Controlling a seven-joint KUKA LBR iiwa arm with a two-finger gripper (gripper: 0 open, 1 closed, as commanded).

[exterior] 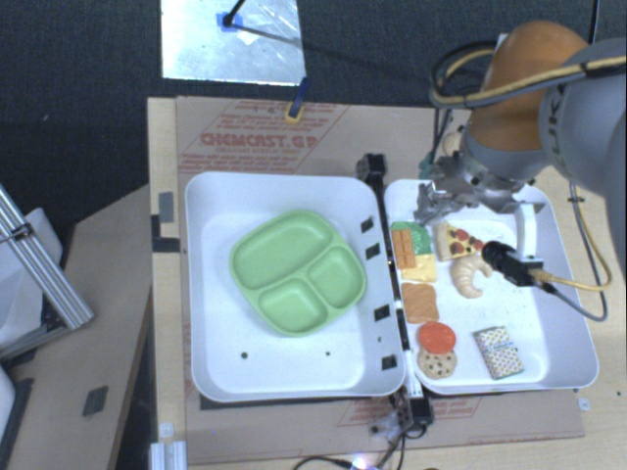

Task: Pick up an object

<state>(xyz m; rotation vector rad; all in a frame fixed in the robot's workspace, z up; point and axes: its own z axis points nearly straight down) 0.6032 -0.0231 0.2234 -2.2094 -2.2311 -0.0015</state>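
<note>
My gripper (429,207) hangs low over the far left corner of the right bin (573,336), just above a green and yellow toy block (415,242). Beside that block lies an orange strip (402,246). To the right are a pizza slice (457,240) and a croissant (469,276). Nearer the front lie a toast slice (420,303), a red tomato slice (437,337), a cookie (437,363) and a patterned packet (499,351). The grey wrist hides the bin's far part.
The left bin (211,351) holds a green divided plate (298,271). A black divider with clips (384,262) runs between the bins. A black plug on a yellow cable (511,263) hangs over the right bin beside the croissant.
</note>
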